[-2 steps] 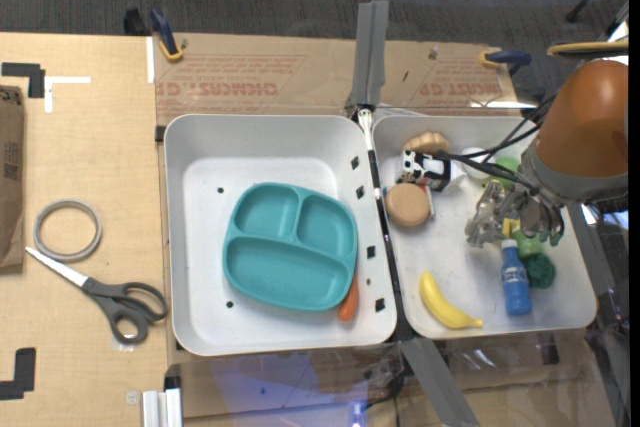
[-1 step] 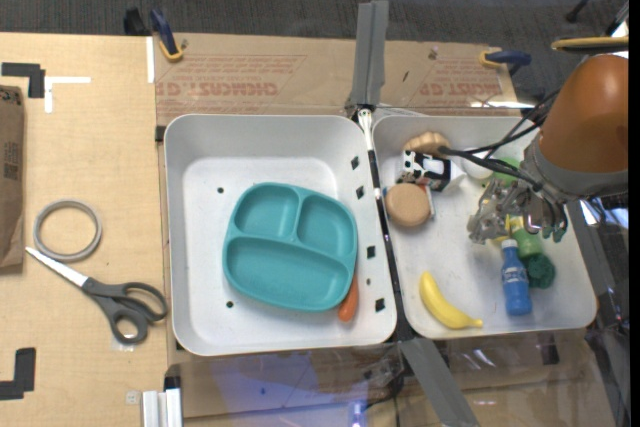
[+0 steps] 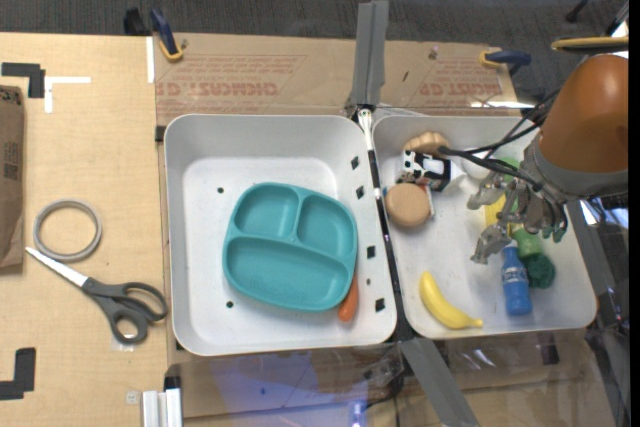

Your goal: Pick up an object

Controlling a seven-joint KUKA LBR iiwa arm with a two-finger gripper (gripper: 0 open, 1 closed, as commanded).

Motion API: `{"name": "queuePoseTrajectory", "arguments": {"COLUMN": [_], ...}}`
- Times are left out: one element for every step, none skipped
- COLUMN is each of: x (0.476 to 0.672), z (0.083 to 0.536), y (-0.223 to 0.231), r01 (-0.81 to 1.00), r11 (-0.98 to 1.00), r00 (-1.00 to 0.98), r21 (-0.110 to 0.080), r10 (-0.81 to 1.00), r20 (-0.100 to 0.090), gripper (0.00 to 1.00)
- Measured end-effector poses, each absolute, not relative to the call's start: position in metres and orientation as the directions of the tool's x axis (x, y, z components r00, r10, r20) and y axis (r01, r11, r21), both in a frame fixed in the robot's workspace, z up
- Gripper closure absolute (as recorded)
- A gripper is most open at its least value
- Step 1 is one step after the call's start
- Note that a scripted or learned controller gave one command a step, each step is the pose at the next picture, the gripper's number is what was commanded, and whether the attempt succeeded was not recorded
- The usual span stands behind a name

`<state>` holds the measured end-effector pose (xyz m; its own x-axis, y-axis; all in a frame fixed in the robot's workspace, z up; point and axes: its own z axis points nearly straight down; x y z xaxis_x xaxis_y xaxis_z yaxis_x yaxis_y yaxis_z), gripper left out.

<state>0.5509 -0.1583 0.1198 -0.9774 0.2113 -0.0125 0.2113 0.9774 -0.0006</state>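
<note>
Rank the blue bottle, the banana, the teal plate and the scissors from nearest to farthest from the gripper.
1. Blue bottle, right bin, just below the gripper.
2. Banana, right bin's lower part.
3. Teal plate, left bin.
4. Scissors, bench far left.

A single fixed camera is looking down at a slant on the worktop (image 3: 90,115) from above, taking in both white bins (image 3: 190,155) side by side, with the arm (image 3: 590,130) entering from the right.

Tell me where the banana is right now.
The banana lies in the right bin, near its front edge, left of the blue bottle and below the round tan bun.
</note>
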Motion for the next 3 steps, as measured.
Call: {"name": "queuePoseTrajectory", "arguments": {"x": [0.537,0.538,0.538], "z": [0.092,0.102,0.102], "y": [-0.183,-0.183,-0.183], "r01": [0.212,0.211,0.211], "r11": [0.977,0.977,0.977], "r00": [-0.977,-0.977,-0.977], "r21": [0.0,-0.001,-0.001], "r10": [0.212,0.211,0.211], "r20": [-0.001,-0.006,-0.006], "gripper": [0.0,1.0,0.0]}}
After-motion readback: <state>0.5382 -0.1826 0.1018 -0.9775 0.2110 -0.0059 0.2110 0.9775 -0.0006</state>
